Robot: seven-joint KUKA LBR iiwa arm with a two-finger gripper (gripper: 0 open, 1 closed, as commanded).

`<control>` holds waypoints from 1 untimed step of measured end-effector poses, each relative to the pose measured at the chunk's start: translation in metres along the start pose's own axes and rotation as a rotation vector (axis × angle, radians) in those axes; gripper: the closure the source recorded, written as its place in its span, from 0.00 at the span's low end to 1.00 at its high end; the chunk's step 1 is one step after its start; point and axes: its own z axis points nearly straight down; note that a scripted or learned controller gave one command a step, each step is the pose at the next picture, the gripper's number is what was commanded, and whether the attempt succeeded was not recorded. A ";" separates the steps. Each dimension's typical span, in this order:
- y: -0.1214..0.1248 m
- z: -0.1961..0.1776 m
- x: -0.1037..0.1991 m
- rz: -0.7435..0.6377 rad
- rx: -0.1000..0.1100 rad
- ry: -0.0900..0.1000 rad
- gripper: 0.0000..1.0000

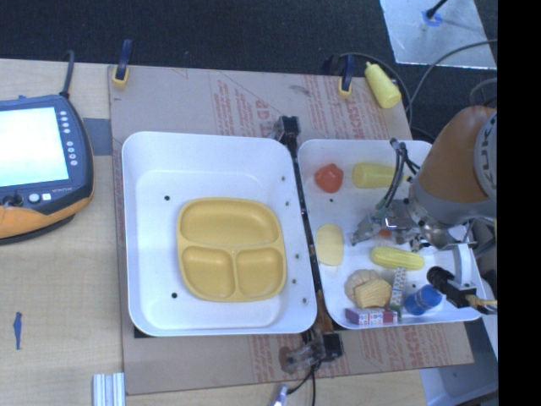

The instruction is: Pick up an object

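Camera view: claw hangs low in the right bin, corn just below it

Looking down, the claw (382,225) sits low in the right bin (338,311), in the right half of the frame. I cannot tell what the claw is doing with its tips. The nearest thing is the yellow corn (397,258), just below and a bit right of the claw. It lies long-ways from left to right. My guess: the claw only needs a short move toward the bottom of the frame to reach it.

The bench (51,311) bears two white bins (144,227) and a pendant (38,163).
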 end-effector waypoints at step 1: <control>0.059 -0.002 0.039 -0.001 -0.003 -0.001 0.00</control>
